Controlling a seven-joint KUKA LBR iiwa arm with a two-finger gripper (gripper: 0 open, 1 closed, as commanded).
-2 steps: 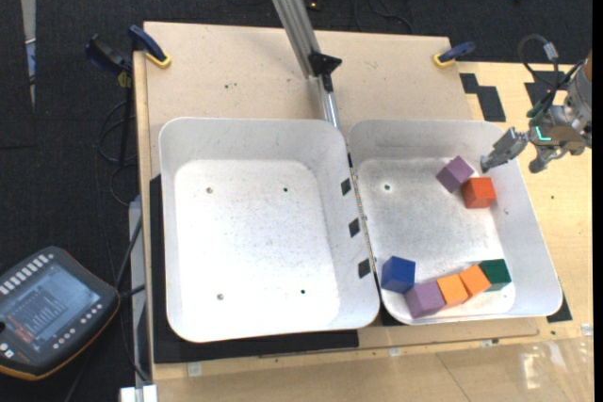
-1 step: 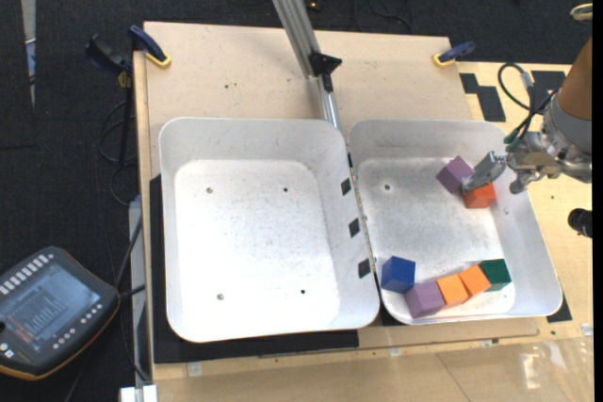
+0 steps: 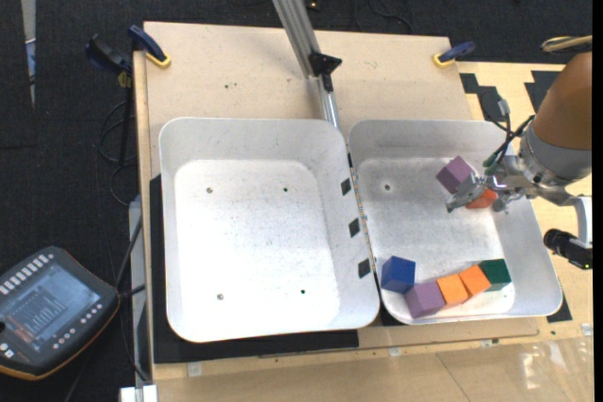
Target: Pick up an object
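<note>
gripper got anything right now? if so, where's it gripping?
Cannot tell. The gripper is low in the right bin, over a red-orange block and beside the purple block, but the view does not settle whether either sits between the jaws.

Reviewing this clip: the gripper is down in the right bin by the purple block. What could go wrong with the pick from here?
1. The gripper sits between a purple block and a red-orange object that lie close together; it may nudge one away or catch both.
2. The spot lies near the right bin wall, so a pushed object may wedge against it.
</note>
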